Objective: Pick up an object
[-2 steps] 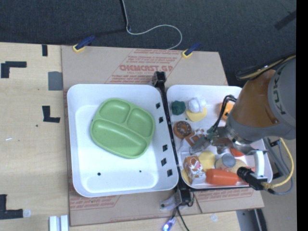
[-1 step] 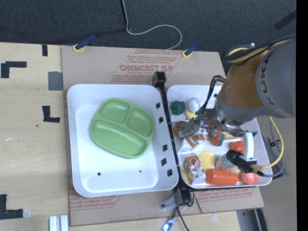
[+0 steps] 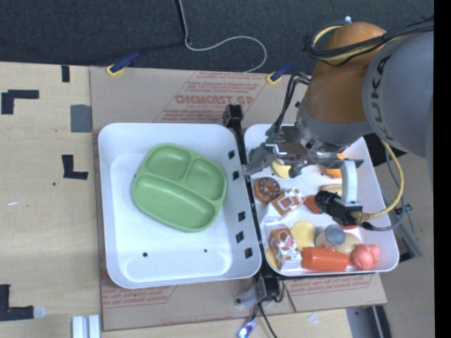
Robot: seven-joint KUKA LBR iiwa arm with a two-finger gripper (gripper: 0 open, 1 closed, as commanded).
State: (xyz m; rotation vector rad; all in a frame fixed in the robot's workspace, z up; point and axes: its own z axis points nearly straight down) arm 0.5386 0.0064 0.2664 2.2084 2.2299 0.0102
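Note:
My gripper (image 3: 277,158) hangs low over the back left part of the right bin (image 3: 387,239), under the grey and orange wrist. A yellow piece (image 3: 282,169) lies directly beneath it, partly hidden. Just in front of it sit a chocolate donut (image 3: 267,188) and a brown and white pastry (image 3: 287,203). Nearer the front of this bin lie a yellow round item (image 3: 304,232), a red and white packet (image 3: 281,247), a red-orange carrot-like piece (image 3: 325,259), a grey disc (image 3: 333,237) and a pink item (image 3: 366,256).
The left bin (image 3: 120,259) holds a green divided plate (image 3: 180,186). A black divider with clips (image 3: 242,189) runs between the bins. The arm's black connector and yellow cable (image 3: 338,208) hang over the right bin's middle. Cardboard lies under both bins.

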